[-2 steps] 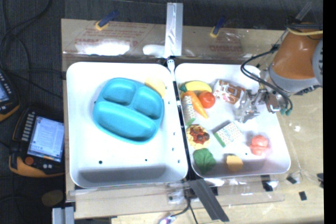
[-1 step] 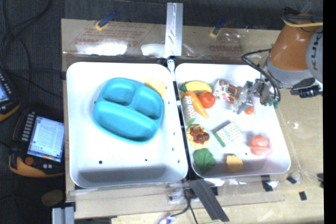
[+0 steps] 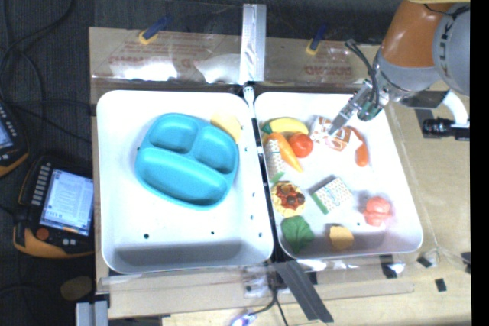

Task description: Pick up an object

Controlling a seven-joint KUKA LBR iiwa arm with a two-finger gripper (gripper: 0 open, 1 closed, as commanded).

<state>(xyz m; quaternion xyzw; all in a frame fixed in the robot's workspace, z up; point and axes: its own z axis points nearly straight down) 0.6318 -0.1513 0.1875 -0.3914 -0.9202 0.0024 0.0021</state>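
Over the right bin [image 3: 406, 187], gripper [image 3: 337, 121] perhaps touches a boxy red-white carton [image 3: 334, 136]; grip unclear.

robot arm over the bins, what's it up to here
The grey and orange arm reaches in from the right, with its end effector low over the back of the right bin, right at a small red and white packet. Whether it has a grip on the packet can't be told. Small toy foods lie around it, including a tomato and a banana. The left bin holds a blue divided tray.
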